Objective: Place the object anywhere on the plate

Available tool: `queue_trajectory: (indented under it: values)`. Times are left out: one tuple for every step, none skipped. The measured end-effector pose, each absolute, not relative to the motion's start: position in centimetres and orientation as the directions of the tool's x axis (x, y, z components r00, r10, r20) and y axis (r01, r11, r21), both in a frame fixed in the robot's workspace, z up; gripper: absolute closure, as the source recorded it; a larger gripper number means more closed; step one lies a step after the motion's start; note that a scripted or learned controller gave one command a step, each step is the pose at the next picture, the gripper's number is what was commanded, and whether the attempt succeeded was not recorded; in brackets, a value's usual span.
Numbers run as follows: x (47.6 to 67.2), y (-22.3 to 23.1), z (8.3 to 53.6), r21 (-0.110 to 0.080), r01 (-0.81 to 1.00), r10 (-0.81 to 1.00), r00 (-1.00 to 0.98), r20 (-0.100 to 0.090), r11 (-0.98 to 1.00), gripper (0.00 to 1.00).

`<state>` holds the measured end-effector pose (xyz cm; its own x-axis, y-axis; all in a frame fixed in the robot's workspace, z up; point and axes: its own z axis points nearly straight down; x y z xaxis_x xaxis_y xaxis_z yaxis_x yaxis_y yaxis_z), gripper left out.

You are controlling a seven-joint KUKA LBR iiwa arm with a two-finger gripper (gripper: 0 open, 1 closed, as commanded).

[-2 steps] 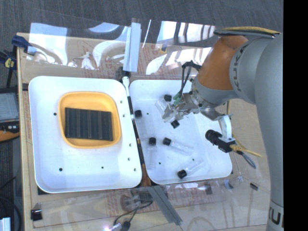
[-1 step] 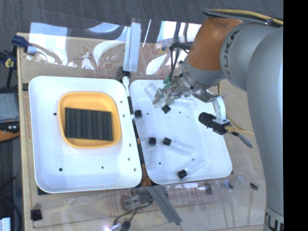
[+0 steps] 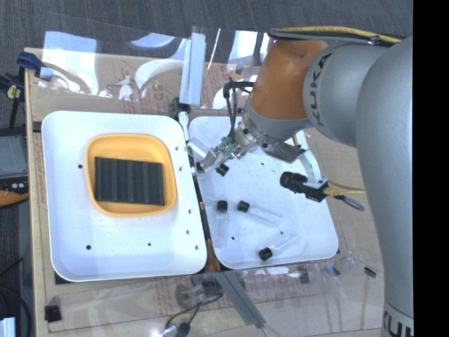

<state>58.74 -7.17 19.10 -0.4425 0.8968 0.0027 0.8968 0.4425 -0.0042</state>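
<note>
Plate (image 3: pixel 130 149) unobstructed; arm (image 3: pixel 330 83) over right bin (image 3: pixel 316 244)

Grey KUKA arm (image 3: pixel 365 69) w/ orange wrist band (image 3: pixel 284 76), black cables.

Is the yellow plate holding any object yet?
No. The yellow plate in the left bin shows only its dark ribbed centre.

1. A pale, brownish bench top (image 3: pixel 84 100) under a glossy clear sheet carries everything.
2. Two shallow white plastic bins rest on it side by side, touching: the left bin (image 3: pixel 70 258) toward 9 o'clock, the right bin (image 3: pixel 316 248) toward 3 o'clock.
</note>
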Motion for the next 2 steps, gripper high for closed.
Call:
queue_trajectory:
  values:
    - [56.06, -0.8, 19.09, -0.004, 0.854, 0.854, -0.52, 0.002, 0.52, 1.0]
    - [56.07, -0.86, 19.1, -0.004, 0.855, 0.855, -0.519, 0.002, 0.519, 0.0]
